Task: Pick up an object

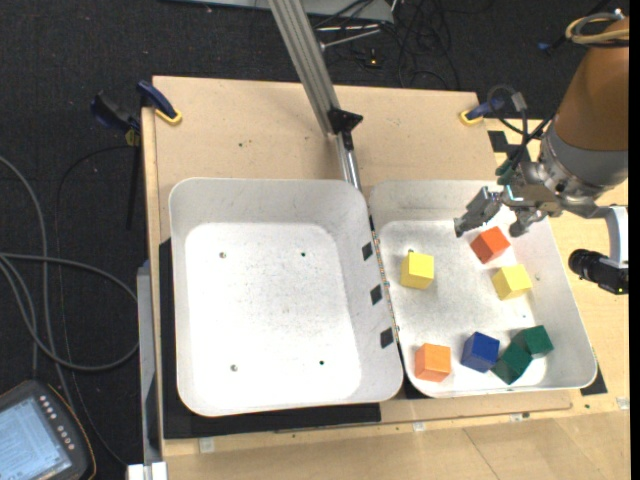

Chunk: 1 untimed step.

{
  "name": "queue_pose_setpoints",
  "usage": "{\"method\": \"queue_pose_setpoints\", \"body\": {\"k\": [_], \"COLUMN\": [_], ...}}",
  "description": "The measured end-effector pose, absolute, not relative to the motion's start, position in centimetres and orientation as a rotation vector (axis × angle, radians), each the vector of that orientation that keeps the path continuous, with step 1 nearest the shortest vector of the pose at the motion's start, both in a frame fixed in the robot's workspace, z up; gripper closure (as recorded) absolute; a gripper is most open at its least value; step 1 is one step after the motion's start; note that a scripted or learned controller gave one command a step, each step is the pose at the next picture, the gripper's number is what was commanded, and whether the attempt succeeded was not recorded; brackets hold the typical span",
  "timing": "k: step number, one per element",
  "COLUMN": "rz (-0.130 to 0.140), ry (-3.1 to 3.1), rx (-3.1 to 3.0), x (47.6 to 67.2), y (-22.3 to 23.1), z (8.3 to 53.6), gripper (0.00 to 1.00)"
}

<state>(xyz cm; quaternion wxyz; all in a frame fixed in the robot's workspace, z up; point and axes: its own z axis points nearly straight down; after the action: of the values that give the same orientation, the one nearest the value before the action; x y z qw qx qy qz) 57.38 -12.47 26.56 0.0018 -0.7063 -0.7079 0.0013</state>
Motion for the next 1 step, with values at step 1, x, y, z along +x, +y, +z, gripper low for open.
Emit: {"method": "queue_pose_setpoints", "body": {"k": [1], "rz": [0.000], "ry": [-2.222], "rx": [-2.221], "x": [57.44], "y": [-12.52], "z": [26.80], "gripper": [0.00]}}
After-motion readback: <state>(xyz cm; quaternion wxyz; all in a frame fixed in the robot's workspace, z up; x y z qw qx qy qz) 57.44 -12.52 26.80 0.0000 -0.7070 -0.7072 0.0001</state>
